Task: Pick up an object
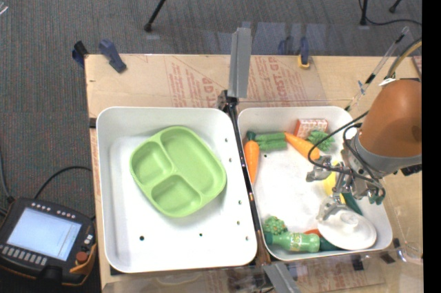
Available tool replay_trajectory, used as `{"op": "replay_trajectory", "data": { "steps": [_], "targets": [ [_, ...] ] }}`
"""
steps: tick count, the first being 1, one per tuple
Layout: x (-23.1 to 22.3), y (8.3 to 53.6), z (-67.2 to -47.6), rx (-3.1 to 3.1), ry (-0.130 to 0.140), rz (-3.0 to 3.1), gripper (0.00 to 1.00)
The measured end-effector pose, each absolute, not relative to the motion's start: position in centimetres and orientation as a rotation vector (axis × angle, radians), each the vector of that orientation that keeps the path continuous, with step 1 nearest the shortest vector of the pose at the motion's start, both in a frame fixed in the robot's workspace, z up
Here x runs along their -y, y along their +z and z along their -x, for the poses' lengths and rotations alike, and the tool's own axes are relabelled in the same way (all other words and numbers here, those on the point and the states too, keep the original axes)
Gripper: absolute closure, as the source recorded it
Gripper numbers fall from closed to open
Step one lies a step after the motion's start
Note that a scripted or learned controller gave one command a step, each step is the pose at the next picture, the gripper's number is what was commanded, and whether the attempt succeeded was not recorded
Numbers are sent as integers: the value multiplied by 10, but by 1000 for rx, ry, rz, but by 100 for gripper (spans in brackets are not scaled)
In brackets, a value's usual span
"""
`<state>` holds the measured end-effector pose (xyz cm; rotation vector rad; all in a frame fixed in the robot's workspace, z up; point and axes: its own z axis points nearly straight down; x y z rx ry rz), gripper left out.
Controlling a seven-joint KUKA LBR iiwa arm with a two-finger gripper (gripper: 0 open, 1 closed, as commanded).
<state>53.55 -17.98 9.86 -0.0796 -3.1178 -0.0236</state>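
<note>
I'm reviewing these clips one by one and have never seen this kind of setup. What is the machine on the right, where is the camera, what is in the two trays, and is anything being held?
One fixed camera looks down at a slant on a bench. The grey and orange shape is a robot arm reaching in from the right; its gripper hangs low over the right bin. Whether it holds anything cannot be told from here. The left bin holds a green divided plate. The right bin holds toy food: two carrots, one further back, a green bottle, a small orange box, a white lid and green pieces.
</note>
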Motion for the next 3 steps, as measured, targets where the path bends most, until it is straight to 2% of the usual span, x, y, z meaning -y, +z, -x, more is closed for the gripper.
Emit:
{"op": "replay_trajectory", "data": {
  "steps": [1,3],
  "targets": [
    [200,82,-572,3134,-6,3,0],
    [207,83,-599,3129,-7,-213,0]
  ]
}}
